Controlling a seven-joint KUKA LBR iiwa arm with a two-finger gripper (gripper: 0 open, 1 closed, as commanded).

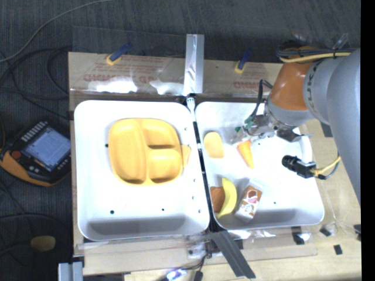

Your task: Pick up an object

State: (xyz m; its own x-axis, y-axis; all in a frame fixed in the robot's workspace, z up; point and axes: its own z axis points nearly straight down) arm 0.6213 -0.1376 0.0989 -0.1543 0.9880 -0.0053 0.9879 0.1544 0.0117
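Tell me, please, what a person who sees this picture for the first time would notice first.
The big yellow tray comes first, in the middle of the left bin. Next is the grey arm with its orange band, reaching in from the right over the top of the right bin. Below it lie small toy foods: a carrot near the wrist, and a banana beside a carton at the front.

Probably a robotics lab: taped bench [88,69], teach pendant [36,151], floor cables [58,19].

Right bin [304,211] — open floor at centre and far right; carrot [246,153], banana [228,195] and carton [249,202] crowd its left and near side.
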